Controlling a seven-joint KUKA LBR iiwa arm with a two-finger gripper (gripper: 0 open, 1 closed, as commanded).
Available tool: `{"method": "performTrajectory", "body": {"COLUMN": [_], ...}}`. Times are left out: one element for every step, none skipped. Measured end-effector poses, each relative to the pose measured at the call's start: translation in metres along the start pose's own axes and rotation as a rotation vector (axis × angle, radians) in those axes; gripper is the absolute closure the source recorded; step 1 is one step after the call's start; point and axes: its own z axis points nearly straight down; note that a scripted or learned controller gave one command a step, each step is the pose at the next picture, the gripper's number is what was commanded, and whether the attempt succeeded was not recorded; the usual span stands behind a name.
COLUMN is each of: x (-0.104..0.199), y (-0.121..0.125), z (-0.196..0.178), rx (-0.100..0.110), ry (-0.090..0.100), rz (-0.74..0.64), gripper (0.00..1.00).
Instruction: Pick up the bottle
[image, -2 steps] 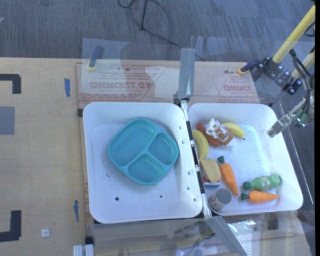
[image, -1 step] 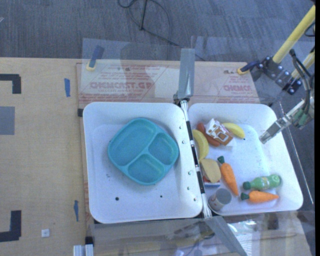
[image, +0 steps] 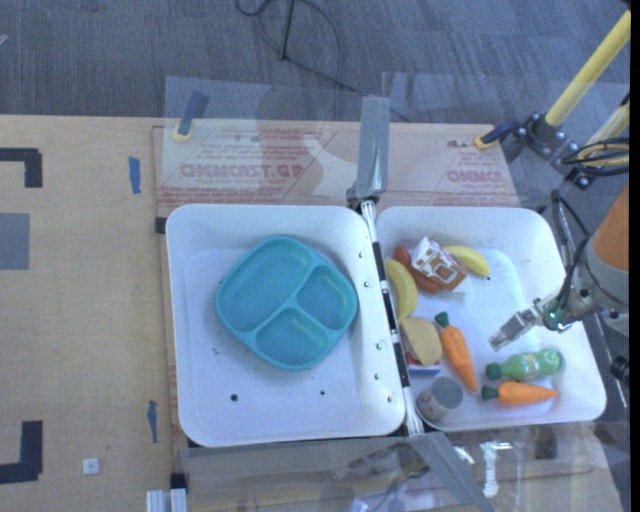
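The bottle (image: 526, 365) is small and green with a paler middle. It lies on its side near the front right of the right bin (image: 545, 228). An orange carrot (image: 519, 394) lies just in front of it. My gripper (image: 534, 322) hangs just behind and above the bottle, reaching in from the right. Its fingers (image: 512, 329) stand open with nothing between them, and they are apart from the bottle.
The right bin also holds a second carrot (image: 458, 357), two bananas (image: 402, 286) (image: 469, 261), a white and red toy (image: 435, 262), a tan slice (image: 422, 340) and a grey cup (image: 440, 397). A blue divided plate (image: 287, 300) lies in the left bin (image: 190, 330).
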Motion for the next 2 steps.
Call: {"method": "performTrajectory", "body": {"x": [-0.0129, -0.0149], "y": [-0.0173, -0.0185], "z": [0.0982, 0.0888], "rx": [-0.001, -0.004], "ry": [-0.002, -0.002], "rz": [0.100, 0.107], "gripper": [0.00, 1.00]}}
